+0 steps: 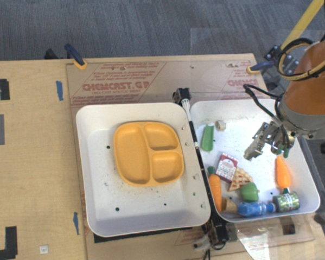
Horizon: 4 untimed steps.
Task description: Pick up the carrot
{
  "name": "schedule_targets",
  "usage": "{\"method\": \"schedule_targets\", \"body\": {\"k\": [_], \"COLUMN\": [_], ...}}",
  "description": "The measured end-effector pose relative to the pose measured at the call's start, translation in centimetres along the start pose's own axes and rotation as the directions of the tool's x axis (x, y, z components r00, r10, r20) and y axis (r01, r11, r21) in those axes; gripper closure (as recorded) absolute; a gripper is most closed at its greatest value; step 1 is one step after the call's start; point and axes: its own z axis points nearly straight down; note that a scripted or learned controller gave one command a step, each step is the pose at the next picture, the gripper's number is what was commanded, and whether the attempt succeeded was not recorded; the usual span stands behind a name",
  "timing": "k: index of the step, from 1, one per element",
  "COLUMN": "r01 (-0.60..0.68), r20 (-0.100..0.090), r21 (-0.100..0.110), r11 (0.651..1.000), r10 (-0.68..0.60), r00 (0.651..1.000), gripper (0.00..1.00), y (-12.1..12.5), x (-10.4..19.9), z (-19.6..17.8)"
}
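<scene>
- Carrot (283, 172) — lying in the right bin (308, 170) just below and right of the gripper (259, 144), long axis running toward and away from the camera.
- Jaws: open or closed cannot be told; nothing visible between them.
- A second orange piece (215, 191) lies lower left, farther off.

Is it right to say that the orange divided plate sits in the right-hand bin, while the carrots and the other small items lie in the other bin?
Not quite. The camera view shows the orange divided plate in the left-hand bin; the carrots and the other small items lie in the right-hand bin.
</scene>
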Motion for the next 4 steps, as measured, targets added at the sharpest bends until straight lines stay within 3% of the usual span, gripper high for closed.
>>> {"method": "schedule_targets", "body": {"k": [1, 2, 3, 4], "r01": [-0.004, -0.055, -0.156, -0.222], "r20": [-0.004, 0.008, 0.002, 0.001], "r21": [0.004, 0.003, 0.001, 0.003], "r11": [1.000, 0.998, 0.988, 0.975], "r10": [0.004, 0.055, 0.156, 0.222], "r00": [1.000, 0.998, 0.988, 0.975], "gripper": [0.00, 0.00, 0.00, 0.00], "y": [-0.3, -7.1, -8.0, -7.7], "x": [0.0, -8.3, -6.8, -1.8], "z": [0.2, 10.8, 11.2, 11.1]}}
